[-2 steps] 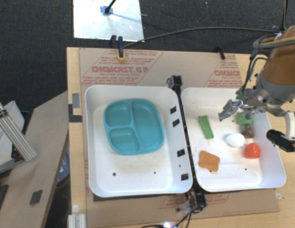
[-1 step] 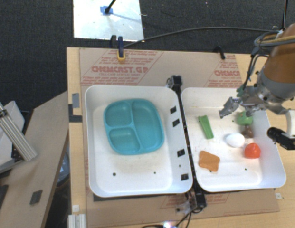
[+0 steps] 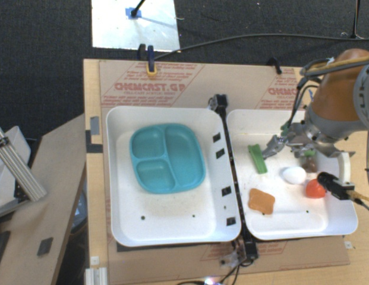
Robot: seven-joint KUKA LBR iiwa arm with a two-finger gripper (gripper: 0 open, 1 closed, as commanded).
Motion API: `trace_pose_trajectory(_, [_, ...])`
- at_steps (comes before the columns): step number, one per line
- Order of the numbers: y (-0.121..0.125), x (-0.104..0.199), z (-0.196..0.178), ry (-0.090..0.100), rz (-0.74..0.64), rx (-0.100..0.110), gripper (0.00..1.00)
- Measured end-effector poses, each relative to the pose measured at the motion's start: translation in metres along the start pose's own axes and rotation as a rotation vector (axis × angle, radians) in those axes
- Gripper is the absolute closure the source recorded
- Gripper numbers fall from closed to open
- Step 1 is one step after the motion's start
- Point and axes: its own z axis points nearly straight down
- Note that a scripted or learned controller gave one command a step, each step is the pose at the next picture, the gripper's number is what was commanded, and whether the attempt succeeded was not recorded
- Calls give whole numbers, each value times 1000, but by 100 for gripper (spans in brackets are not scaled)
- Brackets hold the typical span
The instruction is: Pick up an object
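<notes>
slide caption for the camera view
Grey KUKA arm's gripper hovers beside flat green block in right white bin

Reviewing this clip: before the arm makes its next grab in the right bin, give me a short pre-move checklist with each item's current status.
1. Targets in the right bin: green block, white egg, orange piece, red item all present: ok.
2. Gripper above that bin, near the green block: ok.
3. Something held between the fingers: cannot tell.
4. Egg and red item spaced for a clean single pick: not ok, they lie close together.
5. Teal tray in the left bin, out of the way: ok.
</notes>
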Motion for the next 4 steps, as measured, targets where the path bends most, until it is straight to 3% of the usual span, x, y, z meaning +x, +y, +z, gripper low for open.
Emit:
trace_pose_trajectory(2, [8, 8, 89, 0, 0, -1, 0])
trace_pose_trajectory(3, [9, 7, 76, -1, 1, -6, 100])
trace_pose_trajectory(4, [13, 15, 30, -1, -3, -8, 100])
